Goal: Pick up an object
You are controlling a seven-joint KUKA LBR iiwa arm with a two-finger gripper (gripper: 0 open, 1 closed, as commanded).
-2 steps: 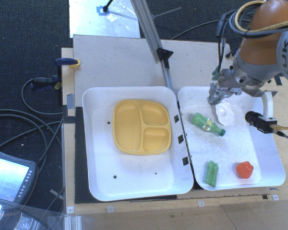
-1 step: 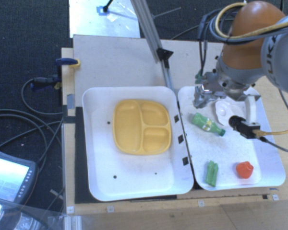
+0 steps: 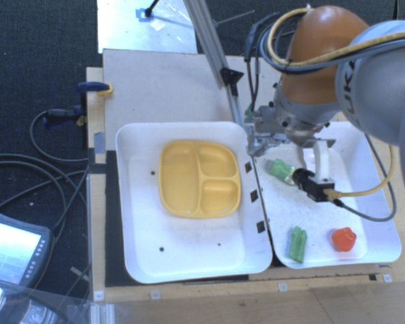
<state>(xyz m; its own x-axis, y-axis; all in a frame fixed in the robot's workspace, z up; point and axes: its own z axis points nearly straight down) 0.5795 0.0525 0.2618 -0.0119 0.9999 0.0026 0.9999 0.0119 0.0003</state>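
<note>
In the camera view, the grey-and-orange arm point(image 3: 324, 52) reaches in from the right and hangs low over the upper part of the right bin point(image 3: 385, 248). Its wrist hides the jaws, so whether they are apart or together cannot be told, and nothing can be seen held.

A pale green toy point(image 3: 280, 169) lies just below and left of the wrist, close to the wall between the bins. It seems the likeliest target. A dark green toy point(image 3: 297, 244) and a red toy point(image 3: 344, 239) rest near the bin's lower edge, well apart from the arm. In the left bin point(image 3: 142, 248) a yellow divided plate point(image 3: 199, 179) lies flat.

The pick looks to be at the approach stage. No object is lifted, so closing and raising are still to come.

The only readable writing is "UK" on the arm's grey casing at the right of the frame. The teach pendant point(image 3: 13, 248) at lower left shows a lit screen with no legible text.
</note>
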